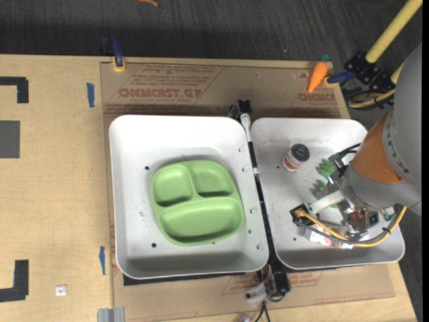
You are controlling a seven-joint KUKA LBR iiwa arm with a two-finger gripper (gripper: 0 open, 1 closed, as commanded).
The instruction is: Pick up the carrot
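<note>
2 white bins sit side by side on the bench [60,180]: the left bin [127,200] lies well to the left of the claw, and the right bin [275,180] is the one the claw hangs over. Next in size, the grey arm [409,139] with its orange band [375,156] comes in from the right, above and to the right of the claw. A green 3-part tray [196,202] lies flat in the left bin, well left of the claw. The claw [335,230] is low over the near part of the right bin, wrapped in wires; I cannot tell whether it is wide or narrow, and nothing can be made out between its tips. The carrot [317,76] lies outside both bins on the board beyond the right bin's far edge, well apart from the claw. A small jar [295,157] stands in the right bin, near the claw on its far left side.
</note>
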